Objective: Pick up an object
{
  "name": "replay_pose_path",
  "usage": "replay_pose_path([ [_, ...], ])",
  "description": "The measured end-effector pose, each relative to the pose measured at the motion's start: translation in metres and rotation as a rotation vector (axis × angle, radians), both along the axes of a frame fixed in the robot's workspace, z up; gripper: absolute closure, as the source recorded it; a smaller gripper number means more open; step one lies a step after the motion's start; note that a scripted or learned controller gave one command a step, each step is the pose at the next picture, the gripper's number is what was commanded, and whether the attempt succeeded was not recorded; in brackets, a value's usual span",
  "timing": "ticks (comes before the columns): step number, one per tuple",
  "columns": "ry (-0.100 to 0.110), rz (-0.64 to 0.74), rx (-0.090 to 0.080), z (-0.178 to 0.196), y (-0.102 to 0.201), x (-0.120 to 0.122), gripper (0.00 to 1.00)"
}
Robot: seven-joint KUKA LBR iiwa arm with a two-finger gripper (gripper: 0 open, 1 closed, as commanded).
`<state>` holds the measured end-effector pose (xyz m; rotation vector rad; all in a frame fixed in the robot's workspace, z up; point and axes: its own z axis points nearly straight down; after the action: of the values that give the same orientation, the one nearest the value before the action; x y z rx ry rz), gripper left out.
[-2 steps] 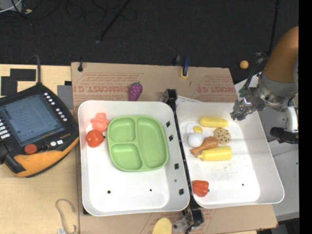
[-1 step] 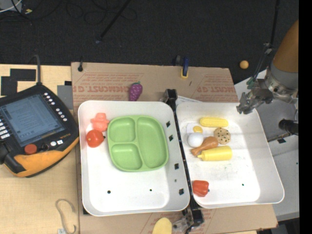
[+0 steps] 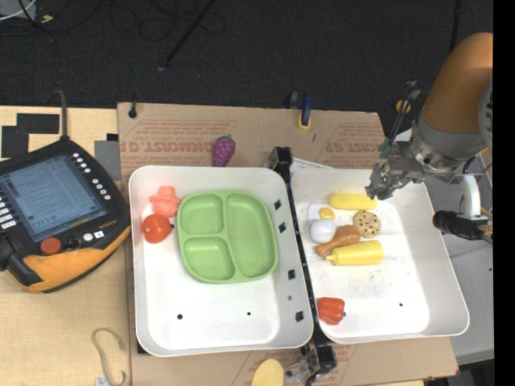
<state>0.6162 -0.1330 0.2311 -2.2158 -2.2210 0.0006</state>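
My gripper (image 3: pixel 381 185) hangs over the upper part of the right bin (image 3: pixel 430 296), just right of a yellow corn piece (image 3: pixel 352 202). Nothing shows between its fingers. Below the corn lie a round cookie (image 3: pixel 367 223), a white egg (image 3: pixel 323 230), a brown drumstick (image 3: pixel 339 240) and a yellow bottle-shaped toy (image 3: pixel 359 254). A red pepper (image 3: pixel 331 310) rests at the bin's lower left corner.
The left bin (image 3: pixel 209 320) holds a green divided plate (image 3: pixel 226 236), a red tomato (image 3: pixel 157 228) and a pink toy (image 3: pixel 165 200). A purple grape bunch (image 3: pixel 223 149) lies on the cardboard behind. A teach pendant (image 3: pixel 52 203) sits at far left. A yellow object (image 3: pixel 268 371) lies at the front edge.
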Motion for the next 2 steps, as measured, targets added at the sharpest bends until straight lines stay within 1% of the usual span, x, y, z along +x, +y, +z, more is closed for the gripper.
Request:
replay_pose_path([
  [1, 0.002, 0.000, 0.000, -0.012, 0.051, -0.018, 1.00],
  [2, 0.001, 0.002, 0.001, -0.007, 0.110, -0.040, 1.00],
])
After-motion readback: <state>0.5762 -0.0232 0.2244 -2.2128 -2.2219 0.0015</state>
